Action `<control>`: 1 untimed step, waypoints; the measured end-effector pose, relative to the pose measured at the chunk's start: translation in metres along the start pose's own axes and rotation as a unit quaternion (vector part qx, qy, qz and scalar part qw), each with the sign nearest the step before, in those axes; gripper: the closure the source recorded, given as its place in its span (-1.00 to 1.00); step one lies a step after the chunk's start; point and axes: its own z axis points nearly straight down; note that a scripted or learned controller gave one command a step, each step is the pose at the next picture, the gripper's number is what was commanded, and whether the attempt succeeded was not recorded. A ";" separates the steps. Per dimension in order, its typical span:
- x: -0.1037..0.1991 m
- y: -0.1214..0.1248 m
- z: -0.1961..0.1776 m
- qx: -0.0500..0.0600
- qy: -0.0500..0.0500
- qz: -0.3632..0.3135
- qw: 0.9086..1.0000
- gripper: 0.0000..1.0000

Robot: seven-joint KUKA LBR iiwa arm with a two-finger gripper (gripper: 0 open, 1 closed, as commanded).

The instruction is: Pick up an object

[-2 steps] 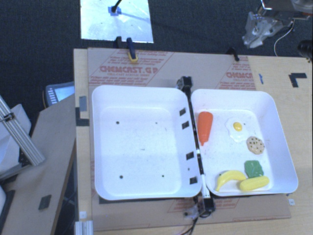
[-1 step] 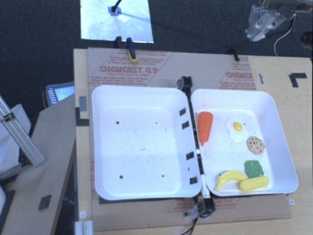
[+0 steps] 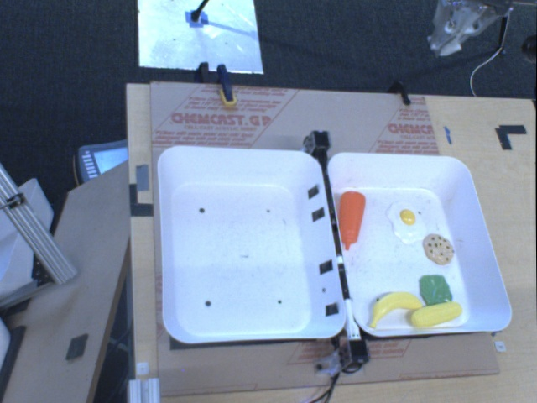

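Observation:
The right bin [image 3: 478, 225] holds several toy foods. An orange carrot [image 3: 351, 217] lies along its left wall. A fried egg [image 3: 407, 221] sits near the middle, with a round cookie [image 3: 437, 248] just below and to its right. At the front lie a green piece [image 3: 435, 288], a yellow banana [image 3: 393, 306] and a longer yellow piece [image 3: 436, 314], close together. My gripper [image 3: 453, 22] hangs at the top right of the view, well behind the bins and far from every object, with nothing seen in it.
The left bin [image 3: 168, 225] stands beside the right one, joined by a black-clipped divider [image 3: 329, 233]. A shiny metal sheet [image 3: 200, 23] lies behind the bench. A lower wooden table [image 3: 92, 250] adjoins at left. A cable [image 3: 487, 65] dangles near the gripper.

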 end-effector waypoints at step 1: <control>-0.016 0.021 0.000 0.000 0.000 0.000 1.000 1.00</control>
